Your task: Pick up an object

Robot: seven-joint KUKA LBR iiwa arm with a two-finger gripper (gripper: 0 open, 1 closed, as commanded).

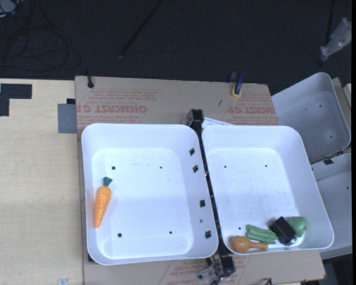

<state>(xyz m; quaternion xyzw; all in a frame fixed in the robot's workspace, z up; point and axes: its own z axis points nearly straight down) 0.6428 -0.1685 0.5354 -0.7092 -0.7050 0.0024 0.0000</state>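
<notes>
I see a toy carrot (102, 206) lying alone in the left bin (139, 136); the right bin (255, 136) holds a black block (282, 230) among green and tan toys. Pincer state: can't tell.

Even overhead light, white bins (243, 141) bright, no harsh glare. Background floor dark. Slightly soft, grainy focus throughout.

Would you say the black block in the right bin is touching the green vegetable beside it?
Touching. In the camera view the black block overlaps the green vegetable with no white bin floor between them, near the right bin's front edge.
</notes>
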